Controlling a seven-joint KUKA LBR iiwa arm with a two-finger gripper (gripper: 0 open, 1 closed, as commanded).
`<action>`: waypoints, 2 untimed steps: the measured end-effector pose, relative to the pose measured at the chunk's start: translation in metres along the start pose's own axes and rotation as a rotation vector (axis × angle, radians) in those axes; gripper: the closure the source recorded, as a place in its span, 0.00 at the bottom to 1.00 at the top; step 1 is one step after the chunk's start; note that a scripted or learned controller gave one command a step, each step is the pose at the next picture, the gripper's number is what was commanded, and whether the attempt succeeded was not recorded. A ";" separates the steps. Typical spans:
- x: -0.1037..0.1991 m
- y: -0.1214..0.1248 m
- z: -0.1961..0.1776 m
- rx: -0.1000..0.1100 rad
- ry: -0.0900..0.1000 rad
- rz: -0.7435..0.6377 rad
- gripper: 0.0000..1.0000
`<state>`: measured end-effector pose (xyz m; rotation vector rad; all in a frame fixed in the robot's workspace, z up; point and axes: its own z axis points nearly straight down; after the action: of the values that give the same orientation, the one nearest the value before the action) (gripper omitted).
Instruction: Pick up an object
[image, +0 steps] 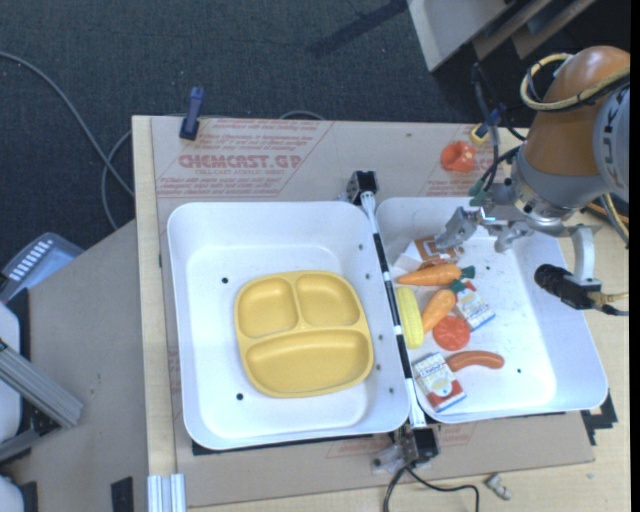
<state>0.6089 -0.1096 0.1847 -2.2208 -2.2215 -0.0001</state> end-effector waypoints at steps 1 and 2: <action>0.002 0.003 0.087 -0.003 -0.001 0.000 0.00; -0.002 0.050 0.099 0.052 0.006 -0.005 0.00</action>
<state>0.6585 -0.1111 0.0860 -2.1863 -2.1972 0.0505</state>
